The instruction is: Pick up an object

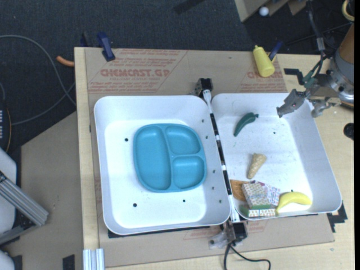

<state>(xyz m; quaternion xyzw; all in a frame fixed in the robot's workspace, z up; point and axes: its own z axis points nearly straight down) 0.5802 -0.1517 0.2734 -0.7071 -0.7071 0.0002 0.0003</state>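
Starting at the left: the left bin point(112, 151) has a blue divided plate point(169, 156) sitting in the middle of it, nothing graspable there really, so a drop on that side would just come up empty.

The right bin point(320, 151) is where the pickable stuff is. A green pepper point(245, 122) lies alone in its upper part, a tan cone-shaped thing point(256, 165) sits mid-bin, and down at the lower edge there's a pile: a patterned packet point(260, 197) jammed against a yellow banana point(293, 200). Going for that pile risks a sloppy grab, or clipping the bin wall.

The gripper point(304, 103) hangs over the bin's upper right corner, fingers look spread with nothing between them. It's right by the rim, so coming straight down there could hit plastic. The pepper is the nearest target, but it's thin and curved, so it could easily squirt out.
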